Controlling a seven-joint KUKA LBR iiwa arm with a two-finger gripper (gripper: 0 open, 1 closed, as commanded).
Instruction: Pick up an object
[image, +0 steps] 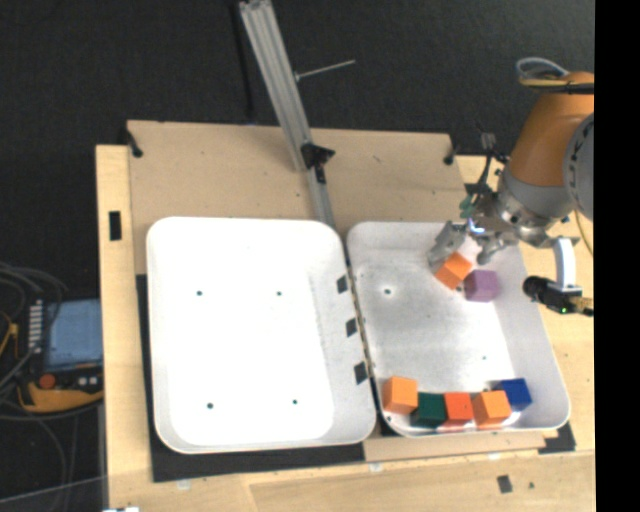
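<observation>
The bench (250, 165) is a light brown board. Two shallow white bins rest directly on it, side by side and touching along their inner edges. The left bin (165, 330) sits on a dark mat (146, 400). The right bin (535, 345) occupies the bench's right portion.

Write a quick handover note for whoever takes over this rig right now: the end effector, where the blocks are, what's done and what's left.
End effector: low over the upper part of the right white bin, at a small orange block; whether it grips that block cannot be told.
A small purple block lies right beside the orange one.
Along the bin's near edge sits a row: orange cube, green cube, two more orange cubes, blue cube.
Done: nothing clearly lifted.
Left: confirm a grip and raise one object.
</observation>
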